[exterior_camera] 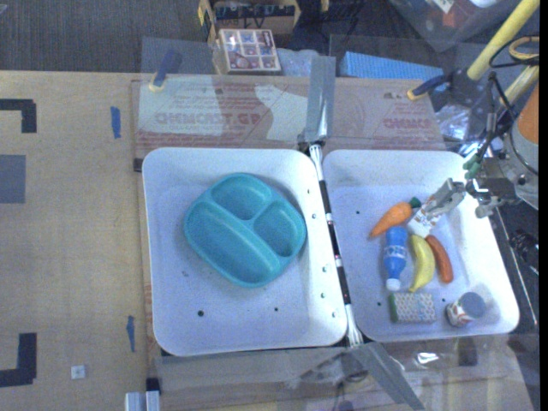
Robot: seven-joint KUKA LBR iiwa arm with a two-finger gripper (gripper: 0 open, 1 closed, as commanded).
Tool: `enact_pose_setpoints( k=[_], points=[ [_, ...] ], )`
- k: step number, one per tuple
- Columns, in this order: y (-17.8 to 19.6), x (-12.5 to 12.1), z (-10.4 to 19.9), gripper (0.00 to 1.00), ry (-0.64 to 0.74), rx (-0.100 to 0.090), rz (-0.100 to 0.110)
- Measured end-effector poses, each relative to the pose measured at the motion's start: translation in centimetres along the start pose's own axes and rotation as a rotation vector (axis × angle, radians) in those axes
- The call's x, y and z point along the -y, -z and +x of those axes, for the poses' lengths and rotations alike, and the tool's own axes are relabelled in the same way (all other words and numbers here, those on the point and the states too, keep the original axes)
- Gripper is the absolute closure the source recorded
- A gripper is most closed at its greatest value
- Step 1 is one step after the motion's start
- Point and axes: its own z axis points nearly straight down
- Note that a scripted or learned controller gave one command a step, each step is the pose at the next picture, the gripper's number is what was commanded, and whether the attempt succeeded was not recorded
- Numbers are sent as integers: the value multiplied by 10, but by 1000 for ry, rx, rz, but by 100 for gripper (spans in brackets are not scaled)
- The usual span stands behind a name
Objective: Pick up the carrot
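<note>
Nearest the camera, the bare front edge of the table (77, 349) is being recorded. A teal divided plate (246, 228) is lying alone in the left bin (171, 315). In the right bin (360, 178), the carrot (392, 218) is lying tilted, above a blue bottle (395, 259), a banana (421, 262) and a sponge (413, 307). The gripper (437, 205) is hovering just right of the carrot; whether its fingers are released or clenched cannot be told.

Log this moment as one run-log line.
pincer: beside carrot's green end | carrot: lying in right bin, ungrasped | plate: left bin
</note>
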Motion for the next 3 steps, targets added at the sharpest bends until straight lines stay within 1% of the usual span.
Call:
enact_pose_setpoints(
  k=[1, 2, 3],
  points=[
    [-150, -38, 42, 0, -420, -1, 2],
    [-175, -85, 8, 0, -343, 0, -5],
    [-164, -86, 8, 100, -342, 0, -8]
  ],
)
